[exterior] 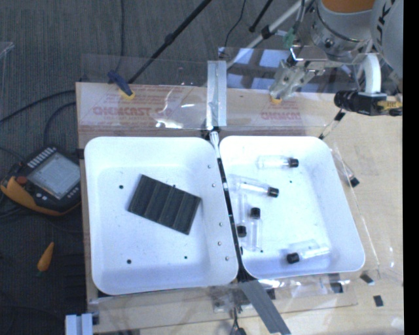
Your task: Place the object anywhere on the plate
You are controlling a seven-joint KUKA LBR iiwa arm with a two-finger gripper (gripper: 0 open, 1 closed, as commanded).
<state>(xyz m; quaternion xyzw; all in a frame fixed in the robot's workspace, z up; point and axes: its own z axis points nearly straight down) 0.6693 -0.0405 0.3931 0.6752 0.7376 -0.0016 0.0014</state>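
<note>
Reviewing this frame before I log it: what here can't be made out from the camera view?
- Gripper: small and pale against the clear rear wall; whether it grips anything is unreadable.
- Arm: cut off by the top edge.
- Clear vials in the right bin: transparent on white, so their outlines blur and an exact count is unsure.
- Dark ridged plate in the left bin: its surface detail is too small to read.
</note>
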